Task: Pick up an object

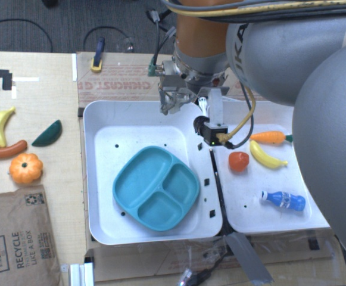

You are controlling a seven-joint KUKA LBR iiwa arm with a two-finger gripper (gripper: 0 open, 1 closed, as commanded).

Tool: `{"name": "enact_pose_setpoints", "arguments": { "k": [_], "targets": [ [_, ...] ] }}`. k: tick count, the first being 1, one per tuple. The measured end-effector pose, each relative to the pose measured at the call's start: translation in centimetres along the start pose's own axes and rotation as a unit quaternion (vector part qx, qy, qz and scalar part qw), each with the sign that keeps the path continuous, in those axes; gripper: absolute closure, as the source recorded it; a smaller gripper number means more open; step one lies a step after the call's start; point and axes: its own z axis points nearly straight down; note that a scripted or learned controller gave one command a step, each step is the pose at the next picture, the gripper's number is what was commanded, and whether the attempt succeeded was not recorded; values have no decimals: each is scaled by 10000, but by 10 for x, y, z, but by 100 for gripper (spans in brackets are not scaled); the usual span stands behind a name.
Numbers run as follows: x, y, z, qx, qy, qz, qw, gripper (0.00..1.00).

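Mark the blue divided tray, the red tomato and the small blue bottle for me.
blue divided plastic tray (156, 187), camera view, centre ridge
round red tomato (239, 161), camera view, middle of its top
small blue bottle (286, 201), camera view, mid-body

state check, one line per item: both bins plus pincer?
blue divided plate: flat in left bin, upright
tomato: resting in right bin
banana: lying beside tomato
carrot: lying by far rim
blue bottle: on its side
pincer: above left bin's far edge, holding nothing

bright, even overhead light | soft shadows | arm (292, 46) blurred
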Motion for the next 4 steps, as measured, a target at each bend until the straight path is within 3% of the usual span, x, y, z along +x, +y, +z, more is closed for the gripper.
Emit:
{"name": "enact_pose_setpoints", "arguments": {
  "k": [1,4],
  "targets": [
    [0,0,0,1,-1,2,10000,0],
    [0,0,0,1,-1,2,10000,0]
  ]
}}
